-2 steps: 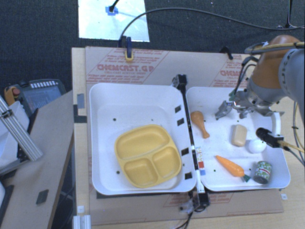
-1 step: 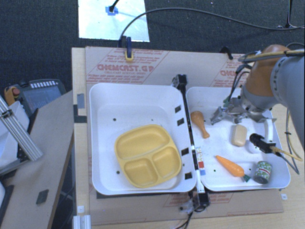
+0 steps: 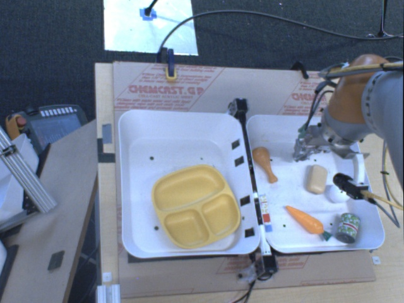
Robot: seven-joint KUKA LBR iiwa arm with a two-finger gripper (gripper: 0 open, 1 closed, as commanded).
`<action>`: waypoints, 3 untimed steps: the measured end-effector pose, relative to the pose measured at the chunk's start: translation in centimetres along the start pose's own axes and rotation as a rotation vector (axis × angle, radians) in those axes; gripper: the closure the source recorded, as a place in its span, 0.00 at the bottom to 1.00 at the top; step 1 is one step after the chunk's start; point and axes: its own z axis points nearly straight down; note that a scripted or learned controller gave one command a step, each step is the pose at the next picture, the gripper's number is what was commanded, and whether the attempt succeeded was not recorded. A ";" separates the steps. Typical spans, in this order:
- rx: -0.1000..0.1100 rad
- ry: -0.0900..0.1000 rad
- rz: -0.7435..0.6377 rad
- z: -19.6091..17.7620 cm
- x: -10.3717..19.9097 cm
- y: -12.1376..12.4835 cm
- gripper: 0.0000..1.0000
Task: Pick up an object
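My gripper (image 3: 304, 149) hangs low over the back part of the right bin (image 3: 284, 191), near its floor. A brown drumstick (image 3: 264, 163) lies to its left, close to the divider. Just in front of the gripper and to its right sits a beige block (image 3: 316, 178), with a small white rounded thing (image 3: 332, 195) beside it. An orange carrot (image 3: 305, 219) and a green can (image 3: 348, 227) lie near the bin's front edge. I see nothing held in the gripper.
The left bin (image 3: 177, 137) holds a yellow divided plate (image 3: 196, 204) toward its front. The grey arm with its orange band (image 3: 353, 100) comes in over the right bin's back right corner. Cardboard (image 3: 189, 87) lies under both bins.
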 end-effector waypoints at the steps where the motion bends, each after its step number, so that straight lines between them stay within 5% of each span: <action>1: -0.002 0.000 0.002 -6.0 -0.9 0.1 1.00; 3: -0.002 0.000 -0.003 -16.6 -1.4 1.3 1.00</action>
